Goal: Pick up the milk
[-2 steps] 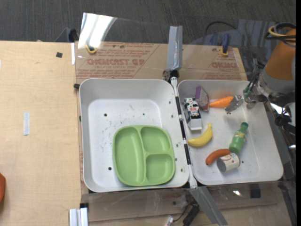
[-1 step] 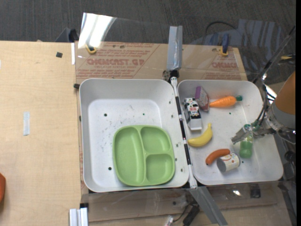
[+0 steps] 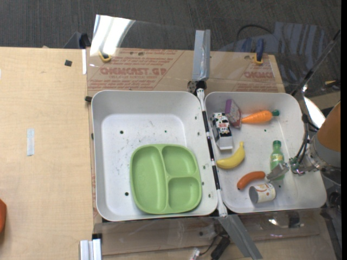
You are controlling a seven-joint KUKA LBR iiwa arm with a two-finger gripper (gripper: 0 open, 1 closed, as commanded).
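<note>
The milk is a small white carton with black cow patches. It lies against the left wall of the right bin, just above the banana. My gripper reaches in from the right and hangs low over the bin's lower right part. It sits just below a small green bottle and above a white cup. The gripper is well to the right of the milk and apart from it, with nothing visibly held.
The right bin also holds a carrot, a purple box and a red sausage. In the left bin lies a green divided plate. A metal divider runs between the bins.
</note>
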